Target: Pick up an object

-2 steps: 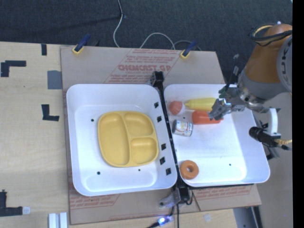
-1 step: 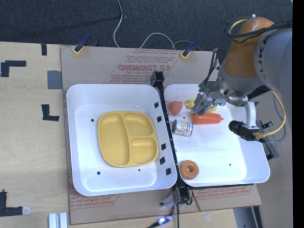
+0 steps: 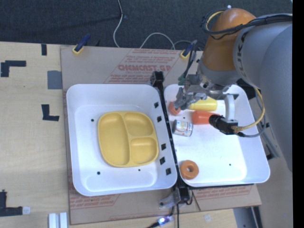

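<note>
Orange and yellow: a plastic bottle (image 3: 203, 111) is lying on its side at the far end of the right bin (image 3: 247, 167), just beside the divider.
Gripper: the gripper (image 3: 183, 100) is hanging right over the bottle's left end, close above it.
Jaws: I cannot tell how wide they are standing, and nothing is showing between them.
Neighbours: a small clear jar (image 3: 182, 128) is sitting just beside the bottle, and an orange ring (image 3: 189, 169) is lying well apart, near the front.
Left bin: a yellow divided plate (image 3: 128, 138) is resting in the left bin (image 3: 81, 127).
Handling: the bottle is looking light, smooth and likely to roll.
Grip: I am judging that squeezing across its narrow middle is the safest hold.
</note>
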### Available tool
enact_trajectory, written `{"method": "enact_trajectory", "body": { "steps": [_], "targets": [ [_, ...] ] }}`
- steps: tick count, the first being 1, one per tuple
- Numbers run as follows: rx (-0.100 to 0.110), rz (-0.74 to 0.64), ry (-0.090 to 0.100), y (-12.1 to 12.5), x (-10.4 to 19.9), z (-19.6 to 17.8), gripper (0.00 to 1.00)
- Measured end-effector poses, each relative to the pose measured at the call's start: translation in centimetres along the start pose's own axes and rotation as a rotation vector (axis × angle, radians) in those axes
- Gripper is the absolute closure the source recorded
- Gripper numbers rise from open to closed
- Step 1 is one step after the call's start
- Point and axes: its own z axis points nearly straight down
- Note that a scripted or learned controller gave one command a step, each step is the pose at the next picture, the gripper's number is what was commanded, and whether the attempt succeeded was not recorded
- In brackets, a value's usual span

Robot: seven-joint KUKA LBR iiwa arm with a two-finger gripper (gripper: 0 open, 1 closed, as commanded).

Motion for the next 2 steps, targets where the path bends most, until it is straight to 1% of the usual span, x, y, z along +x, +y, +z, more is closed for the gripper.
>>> {"method": "enact_trajectory", "body": {
  "steps": [1,2],
  "targets": [
    [0.001,0.0,0.0,2.1,5.5,0.2,1.0],
    [0.002,0.001,-0.001,2.6,10.9,1.2,1.0]
  ]
}}
